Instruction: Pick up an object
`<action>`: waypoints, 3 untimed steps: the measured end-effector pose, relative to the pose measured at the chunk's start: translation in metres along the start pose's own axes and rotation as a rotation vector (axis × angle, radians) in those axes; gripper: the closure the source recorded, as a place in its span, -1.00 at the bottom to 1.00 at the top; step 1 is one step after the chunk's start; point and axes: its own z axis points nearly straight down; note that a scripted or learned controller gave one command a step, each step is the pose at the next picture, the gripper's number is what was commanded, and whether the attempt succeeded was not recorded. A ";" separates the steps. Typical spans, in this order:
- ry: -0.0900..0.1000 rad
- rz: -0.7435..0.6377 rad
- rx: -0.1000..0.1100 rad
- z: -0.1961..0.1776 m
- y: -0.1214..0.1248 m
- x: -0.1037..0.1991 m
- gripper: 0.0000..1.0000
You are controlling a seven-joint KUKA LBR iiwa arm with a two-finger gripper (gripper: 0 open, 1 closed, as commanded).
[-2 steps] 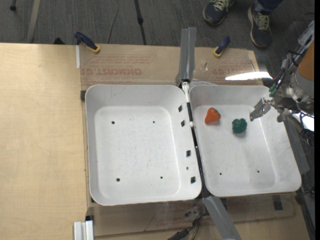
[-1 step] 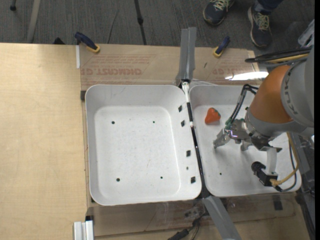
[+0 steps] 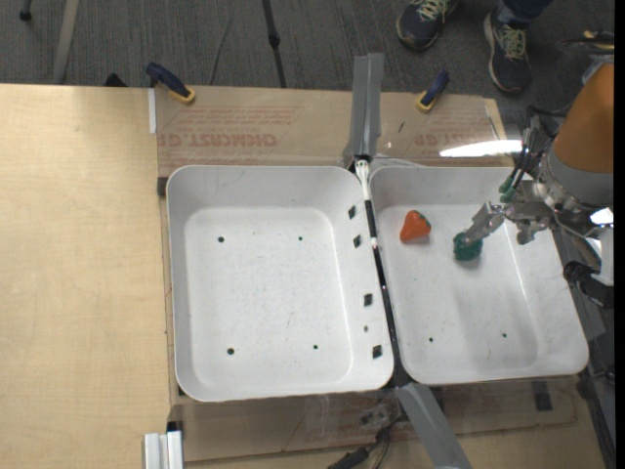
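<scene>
Two small objects lie in the right bin (image 3: pixel 547 350). An orange-red lump (image 3: pixel 415 227) rests near the bin's back left. A dark green lump (image 3: pixel 468 248) sits just to its right. My gripper (image 3: pixel 504 231) reaches in from the right, above the bin's back right part, and is open. Its left finger (image 3: pixel 483 225) slants down to the green lump's upper edge, and I cannot tell whether they touch. The other finger (image 3: pixel 526 231) stands apart to the right. Nothing is between the fingers.
The left bin (image 3: pixel 195 262) adjoins the right one along a grey divider (image 3: pixel 376 272). Cardboard (image 3: pixel 254 130) with two clamps lies behind the bins. The arm's orange band (image 3: pixel 591 125) is at the right edge. A person's feet (image 3: pixel 469 13) stand beyond the bench.
</scene>
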 end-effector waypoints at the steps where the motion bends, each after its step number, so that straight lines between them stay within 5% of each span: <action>1: 0.001 -0.010 0.000 0.108 0.029 -0.015 -1.00; 2: -0.001 -0.013 0.001 0.099 0.029 -0.015 1.00; 3: 0.000 -0.028 0.000 -0.019 0.013 0.005 1.00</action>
